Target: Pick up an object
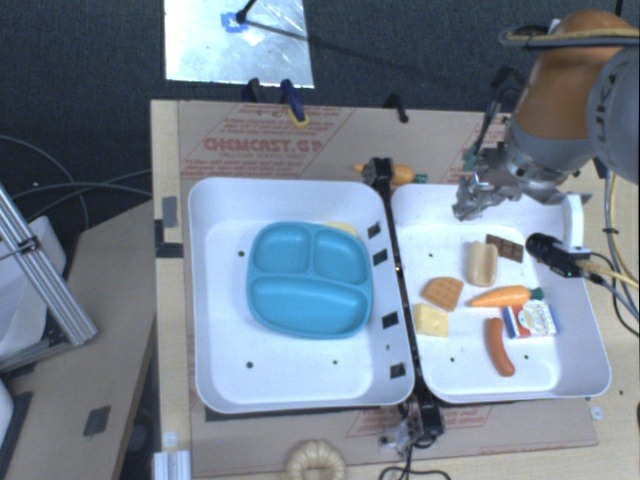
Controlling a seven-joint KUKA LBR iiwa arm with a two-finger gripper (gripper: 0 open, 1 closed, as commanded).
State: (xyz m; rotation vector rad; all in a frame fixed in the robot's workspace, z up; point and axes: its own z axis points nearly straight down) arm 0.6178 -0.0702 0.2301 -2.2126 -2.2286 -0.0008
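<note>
A cardboard-covered bench (330,133) is carrying two shallow white bins side by side. The grey and orange arm (575,88) is reaching in from the right, and its gripper (470,203) is hovering over the far edge of the right bin (575,368), near that bin's far left corner, with nothing visibly between it and the bin floor; whether it is open or closed cannot be told. The left bin (215,368) is holding a blue divided plate (308,278) near its middle. In the right bin, a carrot (500,296) is lying near the centre, a red sausage (499,346) is sitting toward the near edge, and a bread roll (481,263) is standing just beyond the carrot. A waffle-like piece (443,291) and a yellow cheese wedge (432,320) are lying near the left edge. A small carton (531,320) is resting toward the right edge, and a chocolate bar (505,247) is lying toward the far edge.
</note>
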